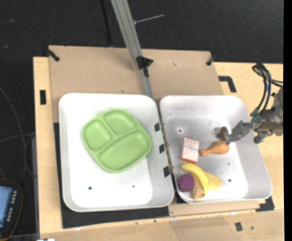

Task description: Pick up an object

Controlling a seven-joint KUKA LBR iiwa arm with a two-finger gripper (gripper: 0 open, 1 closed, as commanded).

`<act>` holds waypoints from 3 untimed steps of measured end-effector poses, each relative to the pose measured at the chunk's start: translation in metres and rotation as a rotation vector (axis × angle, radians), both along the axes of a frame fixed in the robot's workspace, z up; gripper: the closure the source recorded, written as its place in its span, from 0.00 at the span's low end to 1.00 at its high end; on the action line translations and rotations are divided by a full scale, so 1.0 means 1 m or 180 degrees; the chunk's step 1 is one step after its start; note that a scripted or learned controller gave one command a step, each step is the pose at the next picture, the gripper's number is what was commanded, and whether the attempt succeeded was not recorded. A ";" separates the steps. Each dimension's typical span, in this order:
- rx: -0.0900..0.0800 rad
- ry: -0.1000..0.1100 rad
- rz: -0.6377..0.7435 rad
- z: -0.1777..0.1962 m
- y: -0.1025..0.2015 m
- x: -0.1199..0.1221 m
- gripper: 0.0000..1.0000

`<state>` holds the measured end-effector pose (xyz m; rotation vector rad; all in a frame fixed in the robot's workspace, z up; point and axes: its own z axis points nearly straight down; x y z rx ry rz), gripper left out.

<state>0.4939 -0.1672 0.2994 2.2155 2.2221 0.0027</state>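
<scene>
Gripper [225, 133] at right bin's [246, 185] right edge, finger state unclear; drumstick toy [215, 148] touching, just below-left, long axis running toward bin's middle, w/ banana [202, 177] nearer front edge.

Glossy green plastic plate [117, 140], smooth white bins [75, 195]
</scene>
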 end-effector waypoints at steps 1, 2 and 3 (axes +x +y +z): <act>0.0000 -0.0001 -0.0004 0.000 0.000 0.000 0.00; 0.0004 0.0019 -0.0007 -0.055 0.009 -0.001 0.00; 0.0003 0.0019 -0.0009 -0.097 0.010 -0.002 0.00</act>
